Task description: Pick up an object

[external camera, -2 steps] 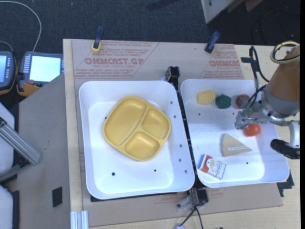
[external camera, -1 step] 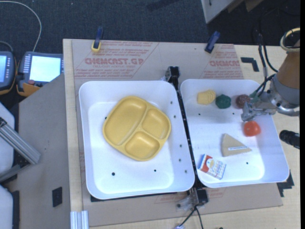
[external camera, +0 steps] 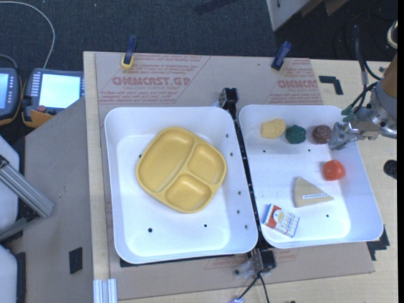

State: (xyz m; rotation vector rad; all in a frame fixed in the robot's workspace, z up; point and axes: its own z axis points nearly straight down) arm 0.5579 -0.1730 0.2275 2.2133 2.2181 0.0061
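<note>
2 white bins sit side by side on a brown board. The left bin (external camera: pixel 120 169) holds a yellow plate (external camera: pixel 182 168) with 3 sections. The plate lies flat near the middle of that bin.

The right bin (external camera: pixel 360 223) holds 6 small things. Along the far side there is a yellow lumpy piece (external camera: pixel 273 129), then a dark green ball (external camera: pixel 295 134) just beside it, then a brown ball (external camera: pixel 322 133). Nearer the middle lies a red ball (external camera: pixel 333 170). Below the red ball is a tan wedge (external camera: pixel 309 192) that looks like a slice of cheese. Close to the near left corner lies a small flat packet (external camera: pixel 280 220) in red, white and blue.

The arm comes in from the right. Its gripper (external camera: pixel 341 136) hangs over the far right part of the right bin, just beside the brown ball and above the red ball. Nothing can be seen between its fingers. The picture is too small and blurry there to tell if the claw is spread or closed.

A blue clamp with a yellow tip (external camera: pixel 129 51) and a blue clamp (external camera: pixel 281 55) sit at the far edge of the board.
</note>
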